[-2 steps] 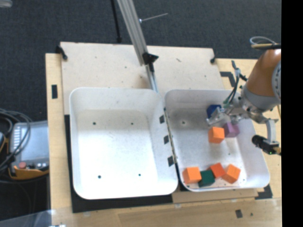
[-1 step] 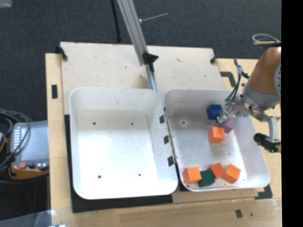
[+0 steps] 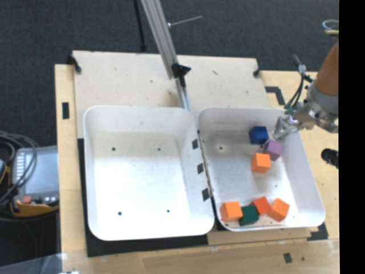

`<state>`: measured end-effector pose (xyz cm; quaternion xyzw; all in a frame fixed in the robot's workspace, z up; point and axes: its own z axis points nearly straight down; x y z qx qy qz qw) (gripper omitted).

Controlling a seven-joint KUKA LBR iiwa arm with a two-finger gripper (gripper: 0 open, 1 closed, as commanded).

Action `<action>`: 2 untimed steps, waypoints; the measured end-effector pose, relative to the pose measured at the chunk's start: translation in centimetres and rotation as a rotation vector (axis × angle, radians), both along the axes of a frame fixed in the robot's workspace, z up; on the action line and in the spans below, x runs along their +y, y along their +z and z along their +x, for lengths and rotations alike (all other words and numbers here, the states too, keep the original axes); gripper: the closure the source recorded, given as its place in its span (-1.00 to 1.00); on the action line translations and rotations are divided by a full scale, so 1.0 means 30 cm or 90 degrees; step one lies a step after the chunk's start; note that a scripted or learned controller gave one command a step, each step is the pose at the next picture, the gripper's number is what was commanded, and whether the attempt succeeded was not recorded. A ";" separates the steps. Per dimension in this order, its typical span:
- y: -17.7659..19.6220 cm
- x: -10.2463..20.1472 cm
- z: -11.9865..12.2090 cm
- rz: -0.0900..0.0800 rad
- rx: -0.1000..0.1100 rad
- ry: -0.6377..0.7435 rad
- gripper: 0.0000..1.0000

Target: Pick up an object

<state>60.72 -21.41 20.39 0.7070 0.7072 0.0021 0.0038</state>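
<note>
At three o'clock of the right white plastic bin, the two-finger gripper is hovering beside the small purple foam cube; I cannot tell its state. Crowding blue and orange cubes are risking a glancing, failed grasp.

One fixed camera looks down at a slant from above the bench — far enough off to take in both white bins, the left bin and the right bin, plus dark floor around. The arm enters at the right edge — a metal pole rises toward the lens.
</note>
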 end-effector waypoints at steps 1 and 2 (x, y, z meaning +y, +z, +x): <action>0.198 0.019 0.029 0.000 0.000 0.003 1.00; 0.290 0.016 0.032 0.001 0.002 0.005 1.00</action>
